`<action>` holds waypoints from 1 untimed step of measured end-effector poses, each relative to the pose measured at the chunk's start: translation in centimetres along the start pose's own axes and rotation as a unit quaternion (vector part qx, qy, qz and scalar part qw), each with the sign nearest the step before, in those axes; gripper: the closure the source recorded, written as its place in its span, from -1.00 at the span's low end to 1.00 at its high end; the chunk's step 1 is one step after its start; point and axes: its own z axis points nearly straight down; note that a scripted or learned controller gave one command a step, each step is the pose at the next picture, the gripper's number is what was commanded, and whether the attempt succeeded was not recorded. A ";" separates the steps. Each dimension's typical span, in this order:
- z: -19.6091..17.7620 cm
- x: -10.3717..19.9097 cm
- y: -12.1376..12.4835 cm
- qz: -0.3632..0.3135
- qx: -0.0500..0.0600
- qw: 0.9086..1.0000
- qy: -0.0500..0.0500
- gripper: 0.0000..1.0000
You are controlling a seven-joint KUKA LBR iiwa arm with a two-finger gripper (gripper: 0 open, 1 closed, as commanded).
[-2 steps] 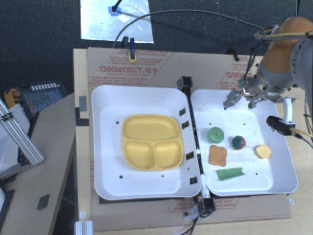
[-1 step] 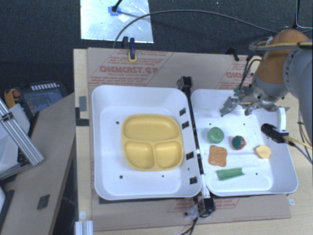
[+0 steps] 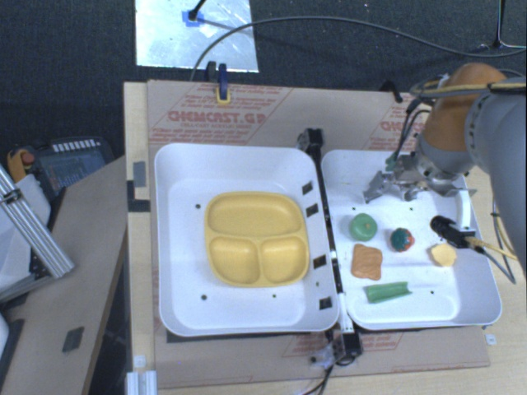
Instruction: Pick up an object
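Small objects lying loose in the right bin

A round green piece (image 3: 363, 226) lies mid-frame right, a teal-and-red ball (image 3: 401, 239) just right of it. Below the green piece sits a flat orange-brown slab (image 3: 366, 262); under that, a long green bar (image 3: 386, 291) lies nearly level. A pale yellow wedge (image 3: 444, 255) rests farther right.

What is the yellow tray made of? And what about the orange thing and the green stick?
The yellow tray looks like smooth molded plastic, with a soft sheen on its three compartments. The orange thing seems matte, maybe foam or rubbery toy food. The green stick looks like plastic too, though it is too small to be sure.
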 end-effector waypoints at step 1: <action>-1.4 0.0 0.2 0.000 -0.003 1.000 0.000 1.00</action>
